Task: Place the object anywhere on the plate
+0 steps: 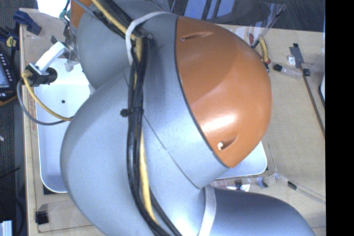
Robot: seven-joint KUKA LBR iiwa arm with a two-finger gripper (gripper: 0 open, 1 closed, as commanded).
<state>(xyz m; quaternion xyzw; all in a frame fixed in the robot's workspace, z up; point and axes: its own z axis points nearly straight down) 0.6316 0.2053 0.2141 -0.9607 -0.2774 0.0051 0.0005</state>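
Over the white bin (52,174), grey-and-orange arm (182,119) masking object and gripper; grip state indiscernible.

white bin (52,171) left | wooden bench (293,119) | blue clamp (25,20) top-left

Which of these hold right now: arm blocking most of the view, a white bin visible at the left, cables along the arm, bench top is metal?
1. The arm blocks most of the camera view. True.
2. A white bin shows at the left. True.
3. No cables run along the arm. False: black and yellow cables run down it, tied with a white strap.
4. The bench top is bare metal. False: it looks like light wood.
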